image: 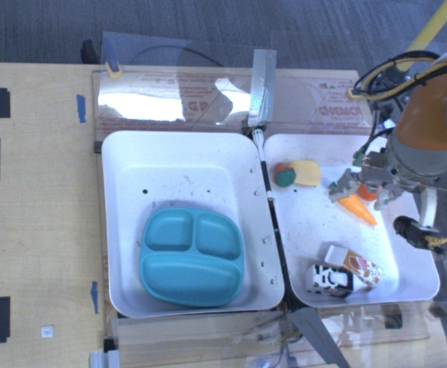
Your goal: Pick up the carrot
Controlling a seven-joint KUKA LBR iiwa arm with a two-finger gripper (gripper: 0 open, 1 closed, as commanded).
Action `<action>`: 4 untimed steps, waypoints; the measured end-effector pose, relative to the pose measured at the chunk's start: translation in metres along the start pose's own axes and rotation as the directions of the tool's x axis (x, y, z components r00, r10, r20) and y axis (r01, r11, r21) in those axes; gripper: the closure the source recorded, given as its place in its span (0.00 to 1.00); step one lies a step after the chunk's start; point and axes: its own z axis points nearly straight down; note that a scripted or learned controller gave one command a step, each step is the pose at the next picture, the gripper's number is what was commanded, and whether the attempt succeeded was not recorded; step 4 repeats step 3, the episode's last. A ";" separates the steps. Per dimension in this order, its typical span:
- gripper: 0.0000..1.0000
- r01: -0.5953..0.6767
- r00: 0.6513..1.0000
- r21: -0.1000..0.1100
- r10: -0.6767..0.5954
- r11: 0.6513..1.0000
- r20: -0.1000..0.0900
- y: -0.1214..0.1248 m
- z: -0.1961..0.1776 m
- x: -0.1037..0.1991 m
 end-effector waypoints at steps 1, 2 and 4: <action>0.00 0.085 0.996 -0.018 -0.085 0.996 -0.001 0.030 0.066 -0.016; 1.00 0.086 0.996 -0.019 -0.086 0.996 0.000 0.031 0.058 -0.017; 1.00 0.283 0.959 -0.021 -0.283 0.959 0.005 0.055 -0.088 0.046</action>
